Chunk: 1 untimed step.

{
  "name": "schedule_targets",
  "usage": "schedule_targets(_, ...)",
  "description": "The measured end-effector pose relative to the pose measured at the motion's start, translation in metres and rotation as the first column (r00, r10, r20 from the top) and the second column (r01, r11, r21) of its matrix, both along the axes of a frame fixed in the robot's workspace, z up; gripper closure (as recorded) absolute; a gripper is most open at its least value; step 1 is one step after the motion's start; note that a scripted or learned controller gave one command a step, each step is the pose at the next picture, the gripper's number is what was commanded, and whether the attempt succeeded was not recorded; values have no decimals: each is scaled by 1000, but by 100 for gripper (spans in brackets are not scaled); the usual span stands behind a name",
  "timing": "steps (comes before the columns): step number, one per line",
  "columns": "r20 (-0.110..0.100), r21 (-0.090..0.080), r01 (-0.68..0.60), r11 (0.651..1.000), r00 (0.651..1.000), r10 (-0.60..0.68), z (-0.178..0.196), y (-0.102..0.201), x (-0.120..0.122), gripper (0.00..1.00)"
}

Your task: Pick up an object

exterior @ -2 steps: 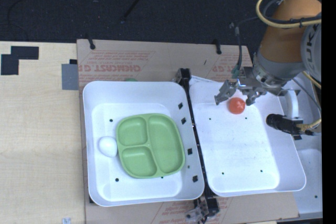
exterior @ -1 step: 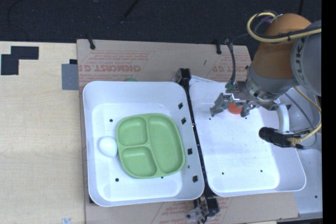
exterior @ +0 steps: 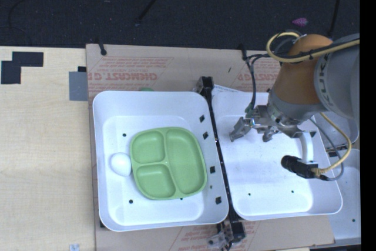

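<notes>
A green divided plate [exterior: 167, 161] lies in the left bin [exterior: 111, 109]. A small white ball [exterior: 120, 163] rests against the plate's left edge. My gripper [exterior: 254, 132] hangs over the upper part of the right bin [exterior: 276, 208], well to the right of both objects. Its fingers [exterior: 238, 129] are spread apart, so it is open, with only white bin floor showing between them.
A black divider [exterior: 214, 150] with clips separates the two bins. A black cylindrical piece on a yellow cable [exterior: 299, 166] sits below the wrist over the right bin. Cardboard lies under the bins; dark floor with cables is behind.
</notes>
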<state>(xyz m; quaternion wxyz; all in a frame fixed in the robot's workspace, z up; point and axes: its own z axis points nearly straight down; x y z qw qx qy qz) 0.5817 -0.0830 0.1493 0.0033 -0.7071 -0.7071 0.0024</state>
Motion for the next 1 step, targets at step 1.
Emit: schedule_targets(1,0,0,0,1000,1000,0,-60,-5,5,0)
